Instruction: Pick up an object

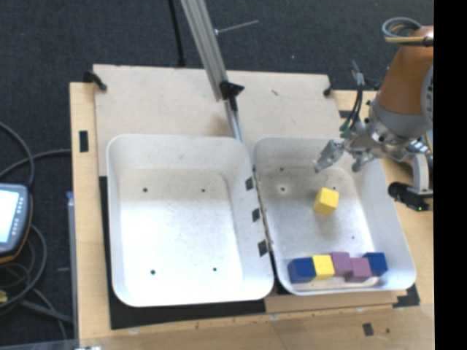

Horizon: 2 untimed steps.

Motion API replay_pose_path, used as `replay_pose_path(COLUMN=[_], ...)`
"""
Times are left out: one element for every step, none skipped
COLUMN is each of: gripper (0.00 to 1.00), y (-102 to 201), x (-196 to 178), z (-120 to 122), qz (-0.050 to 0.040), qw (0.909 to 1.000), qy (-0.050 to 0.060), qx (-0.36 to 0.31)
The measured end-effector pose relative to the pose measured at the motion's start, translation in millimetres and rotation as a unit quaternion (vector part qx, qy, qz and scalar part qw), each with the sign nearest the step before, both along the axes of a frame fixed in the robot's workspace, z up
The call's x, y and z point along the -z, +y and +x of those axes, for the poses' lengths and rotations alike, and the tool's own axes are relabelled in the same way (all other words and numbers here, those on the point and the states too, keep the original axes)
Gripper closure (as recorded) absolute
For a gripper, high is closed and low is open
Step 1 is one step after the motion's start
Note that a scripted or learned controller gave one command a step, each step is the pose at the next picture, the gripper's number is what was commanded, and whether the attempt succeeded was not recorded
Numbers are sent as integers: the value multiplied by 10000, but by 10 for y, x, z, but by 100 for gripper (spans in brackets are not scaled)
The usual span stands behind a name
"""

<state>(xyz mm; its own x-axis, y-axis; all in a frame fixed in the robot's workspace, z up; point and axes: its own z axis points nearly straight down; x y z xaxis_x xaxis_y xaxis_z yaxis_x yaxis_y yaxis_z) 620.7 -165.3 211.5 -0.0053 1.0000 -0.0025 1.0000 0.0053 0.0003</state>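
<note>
In the right bin (pixel 379 217), a yellow block (pixel 326 200) sits alone below the gripper (pixel 342 157), whose fingers are spread apart and hold nothing, while more blocks (pixel 337 266) line the near wall.

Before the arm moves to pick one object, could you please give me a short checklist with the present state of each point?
1. Two-finger gripper is carrying nothing: ok, fingers open with nothing between them.
2. Single yellow cube stands apart from other blocks: ok.
3. Gripper is above the right white bin: ok, over its far edge.
4. Gripper is directly above the cube: not ok, it hangs beyond it.
5. Row of blue, yellow and purple blocks leaves room for fingers: not ok, they touch at the near wall.
</note>
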Motion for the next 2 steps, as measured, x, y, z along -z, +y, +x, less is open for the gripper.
replay_pose_path(gripper=[0, 0], y=[377, -96], x=[-183, 1147], z=[23, 154], qz=[13, 0], qw=[10000, 10000], qy=[-16, 26], qx=[-3, 36])
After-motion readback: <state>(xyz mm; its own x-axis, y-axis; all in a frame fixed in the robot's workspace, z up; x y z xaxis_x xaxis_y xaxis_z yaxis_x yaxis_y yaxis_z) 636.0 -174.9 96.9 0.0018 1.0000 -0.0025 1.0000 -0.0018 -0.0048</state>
